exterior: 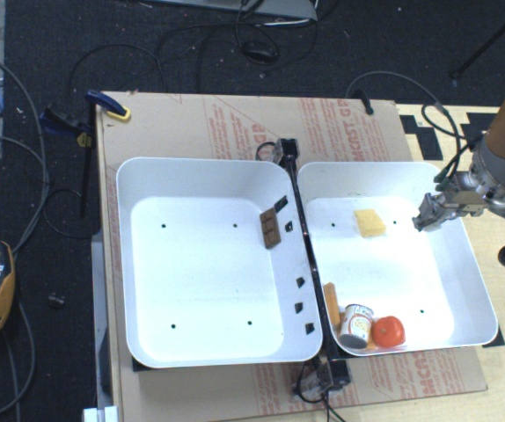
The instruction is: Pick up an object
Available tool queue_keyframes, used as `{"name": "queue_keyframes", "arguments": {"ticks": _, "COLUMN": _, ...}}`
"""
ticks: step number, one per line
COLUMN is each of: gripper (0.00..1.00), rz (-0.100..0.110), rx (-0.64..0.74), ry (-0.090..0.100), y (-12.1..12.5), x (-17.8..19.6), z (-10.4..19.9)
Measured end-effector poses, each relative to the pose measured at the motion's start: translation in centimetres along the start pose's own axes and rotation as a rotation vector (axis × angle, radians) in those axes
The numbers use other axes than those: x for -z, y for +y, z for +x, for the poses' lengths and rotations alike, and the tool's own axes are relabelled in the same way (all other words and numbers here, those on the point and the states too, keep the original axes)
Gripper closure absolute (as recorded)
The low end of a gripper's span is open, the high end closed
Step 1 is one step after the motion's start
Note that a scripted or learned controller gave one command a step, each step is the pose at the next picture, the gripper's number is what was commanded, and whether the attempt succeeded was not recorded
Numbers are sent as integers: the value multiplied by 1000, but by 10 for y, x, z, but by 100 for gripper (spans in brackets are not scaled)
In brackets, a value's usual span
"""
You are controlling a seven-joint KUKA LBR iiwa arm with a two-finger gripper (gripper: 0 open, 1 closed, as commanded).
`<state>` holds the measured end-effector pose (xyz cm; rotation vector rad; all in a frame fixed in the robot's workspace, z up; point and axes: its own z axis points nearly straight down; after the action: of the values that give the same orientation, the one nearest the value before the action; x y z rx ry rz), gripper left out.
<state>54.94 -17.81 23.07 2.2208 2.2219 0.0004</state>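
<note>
You've got the gripper (430,215) hanging over the right bin (464,262), near its far right wall. Can't tell if it's grasping or released from this angle, tbh. Nearest thing to grab is the yellow block (370,223), just left of it but apart. Down at the near edge there's a small can (355,324) touching a red ball (389,331), w/ an orange stick (332,304) beside them. The left bin (147,236) has a brown bar (270,229) by its right wall.

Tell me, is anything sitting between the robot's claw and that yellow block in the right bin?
Nothing visible does. The gripper hangs over the right bin's right side, and only bare white floor lies between it and the yellow block. The can, the red ball and the orange stick sit in the bin's near corner, off that path.
</note>
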Motion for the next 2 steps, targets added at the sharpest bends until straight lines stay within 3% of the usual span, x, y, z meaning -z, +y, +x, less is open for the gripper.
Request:
{"name": "queue_keyframes", "arguments": {"ticks": 1, "gripper": 0, "rz": 1, "rx": 0, "ry": 0, "y": 0, "x": 0, "z": 0}}
{"name": "queue_keyframes", "arguments": {"ticks": 2, "gripper": 100, "rz": 0, "rx": 0, "ry": 0, "y": 0, "x": 10, "z": 0}}
